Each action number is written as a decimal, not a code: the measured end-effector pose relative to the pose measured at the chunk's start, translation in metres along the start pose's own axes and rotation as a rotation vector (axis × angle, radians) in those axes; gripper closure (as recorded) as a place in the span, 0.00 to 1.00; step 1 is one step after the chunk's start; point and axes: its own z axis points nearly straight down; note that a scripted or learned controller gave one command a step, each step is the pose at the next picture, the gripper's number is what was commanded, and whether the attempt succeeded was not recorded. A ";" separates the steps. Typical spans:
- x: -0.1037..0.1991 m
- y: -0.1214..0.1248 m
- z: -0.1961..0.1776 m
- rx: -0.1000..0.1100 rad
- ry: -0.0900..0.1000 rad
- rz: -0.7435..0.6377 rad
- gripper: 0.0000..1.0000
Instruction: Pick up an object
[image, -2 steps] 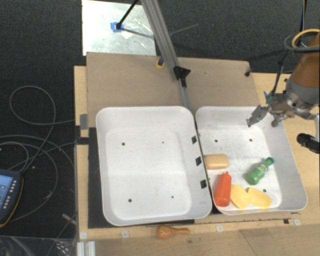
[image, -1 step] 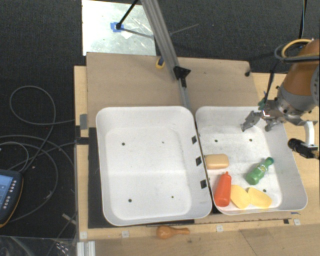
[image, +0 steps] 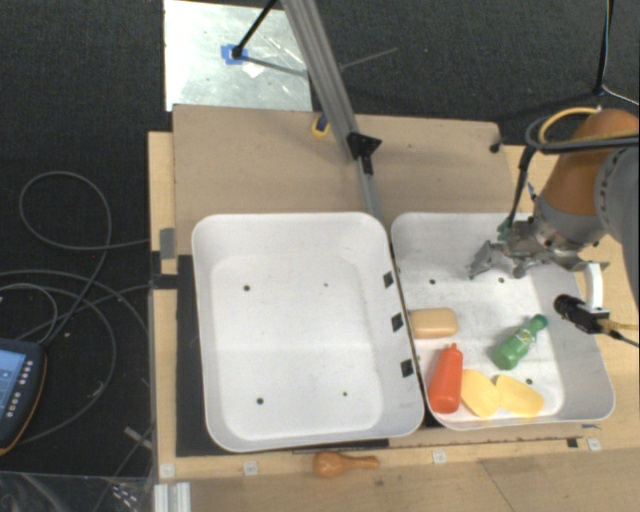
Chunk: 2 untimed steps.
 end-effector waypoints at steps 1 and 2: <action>-0.001 0.002 -0.016 -0.008 -0.002 -0.003 1.00; 0.004 0.000 -0.062 -0.010 -0.002 -0.001 1.00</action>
